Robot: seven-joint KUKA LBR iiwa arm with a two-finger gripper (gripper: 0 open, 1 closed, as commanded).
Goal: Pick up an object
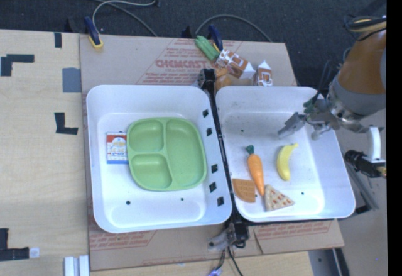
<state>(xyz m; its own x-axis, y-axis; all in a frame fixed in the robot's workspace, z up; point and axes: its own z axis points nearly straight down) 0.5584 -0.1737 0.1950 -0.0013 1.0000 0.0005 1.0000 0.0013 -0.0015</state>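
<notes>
Nearest, in the right bin (326,209), lie a pizza slice (276,198), a cracker (244,190), a carrot (255,170) and a banana (286,161), loose and apart, likely so any can be grasped. Just beyond the banana, the gripper (304,125) hangs with fingers spread, holding nothing. Cardboard (176,67) at the far side reads "CHEMCAST"; a green plate (167,153) fills the left bin (100,205).

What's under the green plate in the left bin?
The green plate lies flat on the left bin floor. A small card sits at its left edge, possibly tucked slightly under. Anything beneath the plate is covered and cannot be seen.
</notes>
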